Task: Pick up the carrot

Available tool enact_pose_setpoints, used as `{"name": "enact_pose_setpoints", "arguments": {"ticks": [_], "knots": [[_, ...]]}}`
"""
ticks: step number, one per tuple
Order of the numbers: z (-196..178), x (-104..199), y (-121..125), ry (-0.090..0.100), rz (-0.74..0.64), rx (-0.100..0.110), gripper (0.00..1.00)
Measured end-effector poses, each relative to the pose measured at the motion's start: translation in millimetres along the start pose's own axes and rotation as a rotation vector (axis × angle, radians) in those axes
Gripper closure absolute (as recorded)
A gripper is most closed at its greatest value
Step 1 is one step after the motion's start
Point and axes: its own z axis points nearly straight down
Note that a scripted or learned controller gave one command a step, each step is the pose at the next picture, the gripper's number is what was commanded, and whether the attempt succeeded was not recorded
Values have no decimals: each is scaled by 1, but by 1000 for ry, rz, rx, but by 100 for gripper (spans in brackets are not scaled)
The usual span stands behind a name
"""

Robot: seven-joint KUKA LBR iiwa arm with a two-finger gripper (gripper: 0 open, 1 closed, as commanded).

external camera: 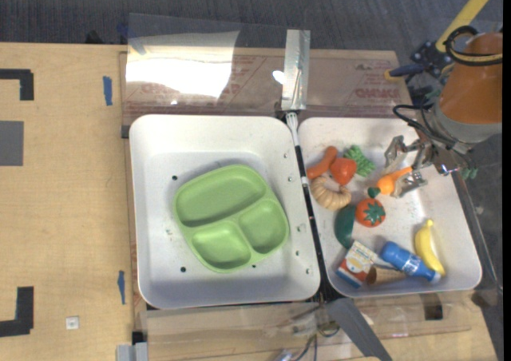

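While the gripper (404,165) hangs low over the far right part of the right bin (403,222), the view does not settle whether it is clenched or released. The carrot (386,184), a short orange taper with a green tuft, lies directly at the gripper, its thick end on the side away from the arm and its thin end running in under the metal tooling.

**Edges and room.** The bin's far wall is close behind the gripper, and its right wall runs just beneath the arm's orange band (477,88). Bare white floor opens on the gripper's near side, between a tomato (370,212) and a banana (429,246). Away from the arm, toward the divider, objects crowd together: a green ruffled leaf (362,161), a red fruit (343,170), a curved orange-red piece (321,164) and a ridged beige pastry (328,192), several of them touching. Further toward the near rim lie a dark green piece (344,227), a carton (356,263) and a blue bottle (407,262). The left bin (145,192), well beyond the divider, holds a green plate (231,217).

**Materials and shapes.** Both bins are smooth white trays with rounded corners. The plate is a matte, three-compartment dish. The toys look like glossy moulded plastic. The banana is a smooth yellow crescent.
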Motion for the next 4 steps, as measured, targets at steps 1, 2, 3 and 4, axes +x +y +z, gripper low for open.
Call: {"name": "enact_pose_setpoints", "arguments": {"ticks": [1, 2, 3, 4], "knots": [[-41, -30, 77, 7, 56, -5, 100], [11, -1, 81, 8, -257, -4, 100], [-87, -34, 140, 8, 109, -5, 100], [-3, 9, 96, 11, -141, -6, 100]]}}
